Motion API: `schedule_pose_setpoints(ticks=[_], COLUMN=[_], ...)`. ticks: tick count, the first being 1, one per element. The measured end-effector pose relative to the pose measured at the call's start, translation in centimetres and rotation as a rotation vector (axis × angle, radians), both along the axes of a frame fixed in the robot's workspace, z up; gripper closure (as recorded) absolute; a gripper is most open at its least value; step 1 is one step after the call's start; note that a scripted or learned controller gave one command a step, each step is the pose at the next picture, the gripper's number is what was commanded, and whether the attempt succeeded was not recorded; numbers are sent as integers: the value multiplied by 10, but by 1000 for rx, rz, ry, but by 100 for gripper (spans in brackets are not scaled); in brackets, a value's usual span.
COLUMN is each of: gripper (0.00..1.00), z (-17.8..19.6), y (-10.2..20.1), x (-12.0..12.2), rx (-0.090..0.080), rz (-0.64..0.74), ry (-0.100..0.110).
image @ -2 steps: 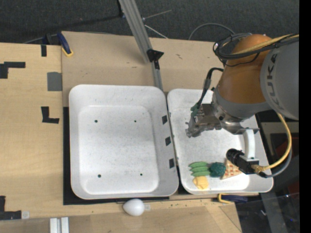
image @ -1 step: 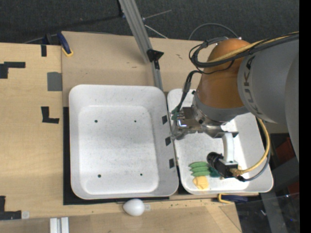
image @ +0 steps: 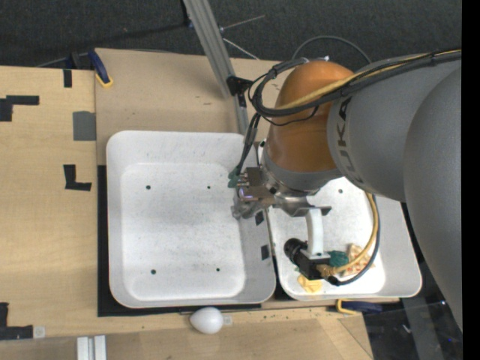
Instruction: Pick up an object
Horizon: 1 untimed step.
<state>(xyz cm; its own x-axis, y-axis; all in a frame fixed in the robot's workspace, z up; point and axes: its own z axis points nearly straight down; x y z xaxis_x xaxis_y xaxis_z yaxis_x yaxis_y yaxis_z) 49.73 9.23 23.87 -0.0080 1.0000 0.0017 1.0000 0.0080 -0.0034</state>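
My gripper (image: 248,199) hangs over the inner edge of the right bin (image: 397,276), close to the divider between the two bins. The grey arm with its orange band (image: 307,118) covers much of that bin. In the bin's near part lie a small yellow object (image: 308,282) and a green object (image: 337,259), both below and to the right of the gripper and apart from it. I see nothing between the gripper and the bin floor that it holds.
The left bin (image: 120,201) sits beside the gripper to its left. A white egg-shaped object (image: 206,320) lies on the bench outside the bins, at the front. A slanted metal rail (image: 214,40) runs down from the top toward the bins.
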Motion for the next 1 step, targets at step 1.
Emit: schedule_pose_setpoints(ticks=[1], gripper=[0], z=[0], y=[-4], x=[0], rx=[-2], rz=[-6], ry=[0])
